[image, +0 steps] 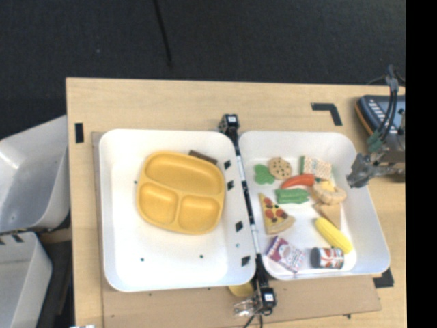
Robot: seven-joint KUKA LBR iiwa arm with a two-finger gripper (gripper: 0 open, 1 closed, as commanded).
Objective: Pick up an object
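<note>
Divided plate (181,192) in the left bin (116,251); toy foods (300,203) clustered in the right bin (365,241).

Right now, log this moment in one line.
hand: at right bin edge | holding: nothing seen | toys: in right bin | yellow plate: left bin

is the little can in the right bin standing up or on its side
On its side. The can lies lengthwise on the right bin's floor near the front edge, its label facing up, beside the purple packet.

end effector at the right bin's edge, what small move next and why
Probably move the end effector left and down toward the bread, the nearest item. It sits at the right bin's right rim, beside the cluster of toy food, with nothing visible between its fingers.
</note>
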